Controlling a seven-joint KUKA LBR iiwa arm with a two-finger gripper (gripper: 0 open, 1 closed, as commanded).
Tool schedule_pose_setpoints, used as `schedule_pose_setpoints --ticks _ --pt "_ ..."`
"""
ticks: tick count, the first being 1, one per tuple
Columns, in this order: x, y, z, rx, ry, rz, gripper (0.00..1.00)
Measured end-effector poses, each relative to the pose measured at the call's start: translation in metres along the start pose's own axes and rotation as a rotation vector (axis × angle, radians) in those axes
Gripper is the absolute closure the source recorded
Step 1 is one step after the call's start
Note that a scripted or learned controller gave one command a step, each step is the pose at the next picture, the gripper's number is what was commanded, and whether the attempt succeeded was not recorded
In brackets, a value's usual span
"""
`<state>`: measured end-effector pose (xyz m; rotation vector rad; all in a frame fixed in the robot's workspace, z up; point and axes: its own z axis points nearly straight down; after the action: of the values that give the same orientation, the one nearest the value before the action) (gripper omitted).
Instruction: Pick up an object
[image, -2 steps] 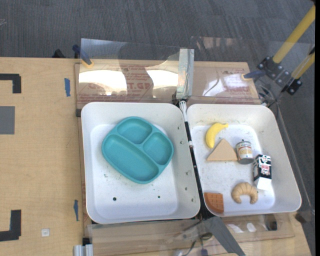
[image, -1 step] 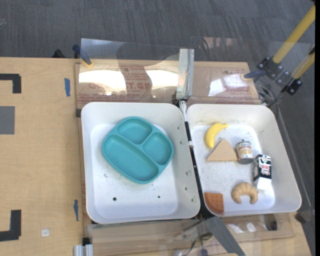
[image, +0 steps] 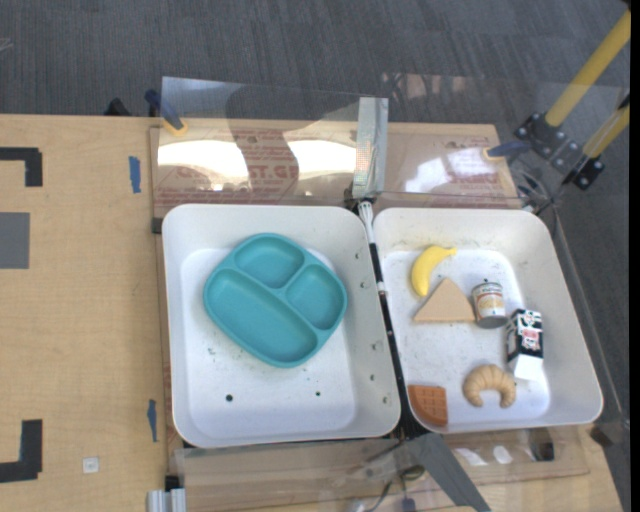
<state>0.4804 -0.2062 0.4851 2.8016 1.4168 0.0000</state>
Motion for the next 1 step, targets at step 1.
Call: schedule_pose_setpoints --ticks 1 --pt "0.0143 0.0156 0.0192 0.004 -0.002 0.701 1.00"
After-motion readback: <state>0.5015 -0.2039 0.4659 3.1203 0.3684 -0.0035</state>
